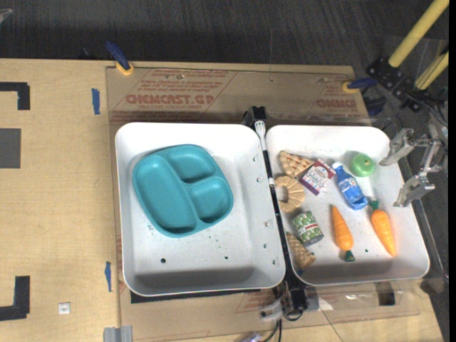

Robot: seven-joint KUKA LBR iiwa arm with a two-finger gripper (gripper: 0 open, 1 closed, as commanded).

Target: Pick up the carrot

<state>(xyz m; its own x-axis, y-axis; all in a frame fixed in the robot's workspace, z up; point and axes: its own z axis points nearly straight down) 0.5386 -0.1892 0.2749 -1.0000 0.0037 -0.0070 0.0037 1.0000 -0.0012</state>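
Two carrots lie in my right bin (324,135), and that is the first trouble. One carrot (343,232) rests near the middle of the bin floor, its green end pointing toward the front wall; a second carrot (383,231) lies close to the right wall, tilted much the same way. If I come down between them I may nudge both and grip neither. The one by the wall leaves little room for a finger on its outer side, so I judge a scrape against the rim or a glancing push likely there. Both are tapered and smooth-looking, so a pinch near the narrow end could squirt the carrot out.

Around them the bin is crowded: a blue bottle (350,187) just behind the middle carrot, a green can (308,228) to its left, a green round piece (363,165) near the back right corner, and a purple packet (317,177) among biscuits toward the dividing wall. The teal tray (184,188) sits alone in the left bin.

My gripper (415,164) hangs over the right rim of the bin, beyond the back of the nearer carrot, holding nothing. Its metal fingers look spread apart, above the contents rather than among them.
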